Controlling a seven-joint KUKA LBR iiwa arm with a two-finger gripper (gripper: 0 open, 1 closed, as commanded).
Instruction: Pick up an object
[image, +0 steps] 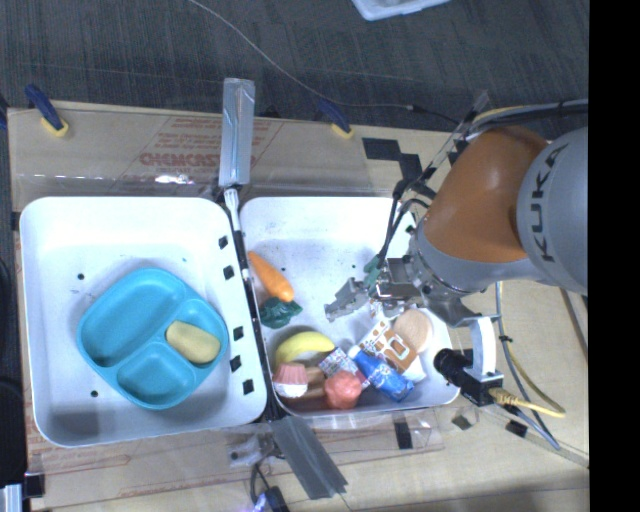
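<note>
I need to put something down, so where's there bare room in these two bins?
Free: the left bin floor around the blue plate, mostly its top strip, and the right bin top area above the carrot. Crowded: the right bin's lower edge, with the banana, snack packets and pincer.

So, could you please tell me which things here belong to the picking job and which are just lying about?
In play: gripper, carrot, banana, blue packet, all in the right bin.
Lying about: blue plate, yellow potato-like item on it, left bin.
</note>
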